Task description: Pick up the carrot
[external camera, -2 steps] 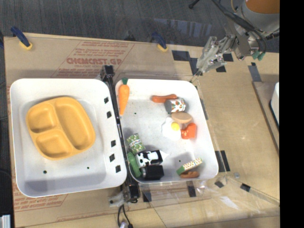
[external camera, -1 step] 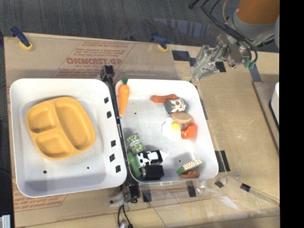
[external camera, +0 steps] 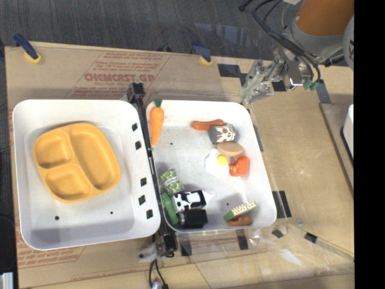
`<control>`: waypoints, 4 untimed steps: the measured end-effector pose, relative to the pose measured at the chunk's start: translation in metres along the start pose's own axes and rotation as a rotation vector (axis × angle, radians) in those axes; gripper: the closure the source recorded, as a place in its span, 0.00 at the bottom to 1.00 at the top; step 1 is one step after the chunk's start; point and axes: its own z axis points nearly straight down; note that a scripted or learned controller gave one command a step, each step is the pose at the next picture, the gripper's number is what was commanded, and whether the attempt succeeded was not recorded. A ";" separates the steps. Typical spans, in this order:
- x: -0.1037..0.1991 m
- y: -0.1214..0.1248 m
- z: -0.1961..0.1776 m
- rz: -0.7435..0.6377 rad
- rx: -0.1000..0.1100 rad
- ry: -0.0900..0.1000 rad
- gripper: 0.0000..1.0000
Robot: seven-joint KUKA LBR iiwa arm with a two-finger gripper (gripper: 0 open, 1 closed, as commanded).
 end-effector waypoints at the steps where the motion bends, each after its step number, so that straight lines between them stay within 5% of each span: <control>1: -0.001 0.002 -0.027 -0.203 0.002 -0.006 1.00; 2: -0.001 0.002 -0.039 -0.217 0.002 -0.006 1.00; 3: 0.000 0.000 -0.023 0.115 0.000 0.000 1.00; 4: 0.002 0.001 -0.061 0.054 0.002 -0.006 1.00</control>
